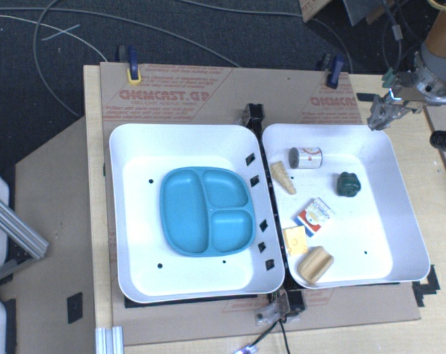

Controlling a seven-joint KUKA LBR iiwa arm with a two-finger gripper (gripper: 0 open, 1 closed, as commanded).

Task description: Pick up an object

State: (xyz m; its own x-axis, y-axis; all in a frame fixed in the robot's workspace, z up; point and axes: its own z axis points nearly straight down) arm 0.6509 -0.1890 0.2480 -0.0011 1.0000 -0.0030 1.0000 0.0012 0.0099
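The right bin [399, 220] holds several small objects: a silver can [307, 157] on its side, a dark green lump [348, 184], a tan cone-like piece [283, 177], a red and white packet [313, 215], a yellow wedge [295, 240] and a tan bread roll [315, 264]. My gripper [381, 115] hangs above the bin's far right corner, away from all of them. Nothing shows between its fingers.
The left bin [134, 220] holds a blue divided plate [207, 210]. A black divider with clips [261, 198] runs between the bins. Blue clamps [134, 65] [335, 70] hold the board at the back. Cables lie on the dark floor behind.
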